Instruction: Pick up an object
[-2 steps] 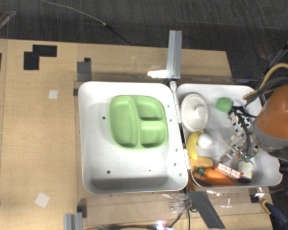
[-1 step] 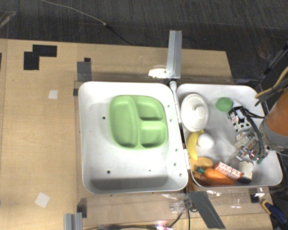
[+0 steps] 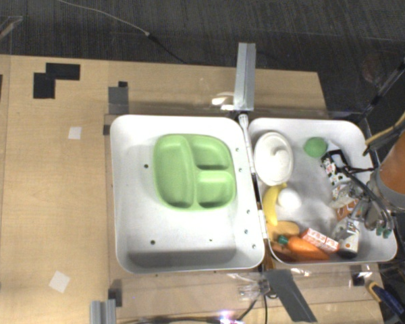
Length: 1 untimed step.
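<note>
Orange carrot (image 3: pixel 305 250) long, tapered, lying along right bin (image 3: pixel 364 140) front wall.

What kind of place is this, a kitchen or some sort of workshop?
Most likely a robot test lab, not a kitchen. A robot arm reaches over two white bins on a wooden bench; the food, like the banana and carrot, looks like toys.
</note>
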Tool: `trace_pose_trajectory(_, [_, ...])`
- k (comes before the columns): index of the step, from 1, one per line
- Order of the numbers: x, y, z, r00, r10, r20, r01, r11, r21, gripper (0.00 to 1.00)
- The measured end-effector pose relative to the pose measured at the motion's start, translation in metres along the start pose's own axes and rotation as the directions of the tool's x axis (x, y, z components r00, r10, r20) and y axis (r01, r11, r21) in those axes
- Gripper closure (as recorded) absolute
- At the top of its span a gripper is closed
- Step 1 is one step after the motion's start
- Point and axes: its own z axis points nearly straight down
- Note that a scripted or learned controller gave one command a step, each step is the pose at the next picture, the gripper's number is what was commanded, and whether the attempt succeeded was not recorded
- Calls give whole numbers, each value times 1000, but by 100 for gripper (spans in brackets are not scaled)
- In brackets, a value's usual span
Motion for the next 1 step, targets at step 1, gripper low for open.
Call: trace_pose_trajectory(1, [1,1,0,999,-37,2,37,999,3,0])
